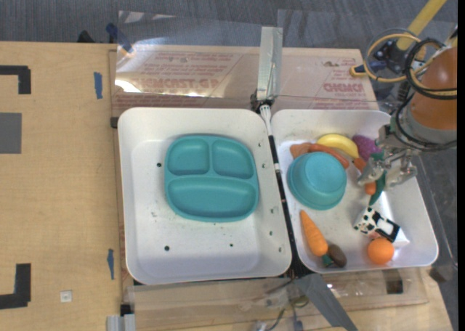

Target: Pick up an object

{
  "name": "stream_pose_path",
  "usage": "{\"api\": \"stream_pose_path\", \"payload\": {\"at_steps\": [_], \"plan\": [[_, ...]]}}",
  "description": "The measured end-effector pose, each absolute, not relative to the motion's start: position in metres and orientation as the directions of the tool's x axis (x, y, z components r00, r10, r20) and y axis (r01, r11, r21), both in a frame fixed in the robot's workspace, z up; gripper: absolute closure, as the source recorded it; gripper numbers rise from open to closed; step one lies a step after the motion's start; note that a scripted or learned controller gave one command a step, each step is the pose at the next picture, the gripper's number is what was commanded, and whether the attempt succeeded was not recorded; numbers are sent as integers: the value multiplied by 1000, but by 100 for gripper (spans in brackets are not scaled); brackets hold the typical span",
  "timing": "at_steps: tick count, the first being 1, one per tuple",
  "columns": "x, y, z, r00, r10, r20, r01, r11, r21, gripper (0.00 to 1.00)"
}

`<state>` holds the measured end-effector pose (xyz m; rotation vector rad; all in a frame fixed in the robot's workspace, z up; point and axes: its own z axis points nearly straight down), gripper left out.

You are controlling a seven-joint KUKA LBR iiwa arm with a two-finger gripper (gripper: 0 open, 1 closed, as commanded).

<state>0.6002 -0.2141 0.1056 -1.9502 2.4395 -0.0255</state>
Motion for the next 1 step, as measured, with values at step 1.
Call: {"api": "stream_pose_path", "payload": {"at_steps": [1], "plan": [[626, -143, 262, -317, -949, -6, -948, 317, -19, 100]]}}
